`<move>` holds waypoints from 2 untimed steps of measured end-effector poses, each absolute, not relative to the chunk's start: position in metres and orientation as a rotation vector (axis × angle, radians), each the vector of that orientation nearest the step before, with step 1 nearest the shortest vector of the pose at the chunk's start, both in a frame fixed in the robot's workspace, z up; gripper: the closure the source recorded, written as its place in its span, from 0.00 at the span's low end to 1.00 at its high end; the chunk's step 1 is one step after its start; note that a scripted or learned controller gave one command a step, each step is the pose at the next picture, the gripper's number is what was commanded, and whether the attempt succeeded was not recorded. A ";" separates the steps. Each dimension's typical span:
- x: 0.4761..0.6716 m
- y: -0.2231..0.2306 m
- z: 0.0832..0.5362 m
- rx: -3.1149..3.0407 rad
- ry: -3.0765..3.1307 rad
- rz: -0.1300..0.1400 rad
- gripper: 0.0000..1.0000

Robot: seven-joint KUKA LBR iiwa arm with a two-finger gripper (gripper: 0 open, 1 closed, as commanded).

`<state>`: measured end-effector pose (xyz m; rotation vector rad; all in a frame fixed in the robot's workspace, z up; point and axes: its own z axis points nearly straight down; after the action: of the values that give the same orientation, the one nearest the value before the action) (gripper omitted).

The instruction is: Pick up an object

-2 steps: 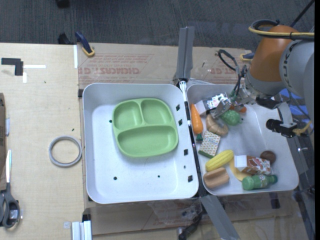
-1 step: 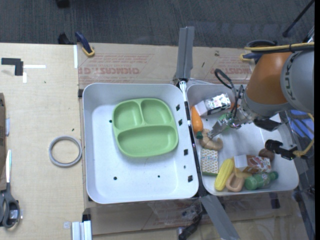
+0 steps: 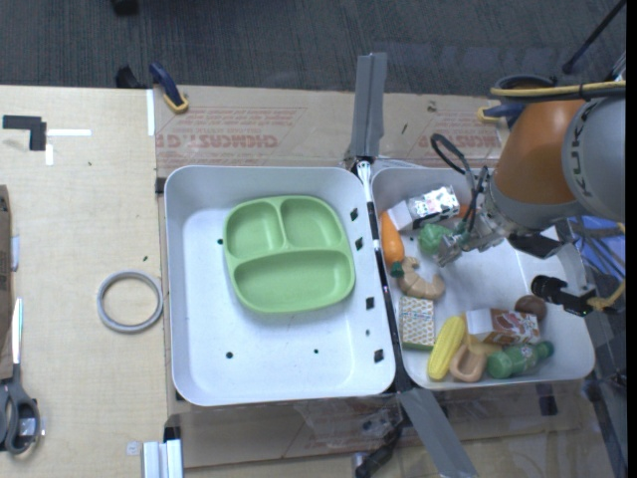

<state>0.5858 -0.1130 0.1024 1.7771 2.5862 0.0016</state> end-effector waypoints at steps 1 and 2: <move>0.586 -0.113 0.102 1.776 2.587 0.001 0.00; 0.656 -0.119 0.093 1.889 2.526 -0.014 0.00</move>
<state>0.6560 -0.1194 0.0932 1.8888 2.5256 -0.0138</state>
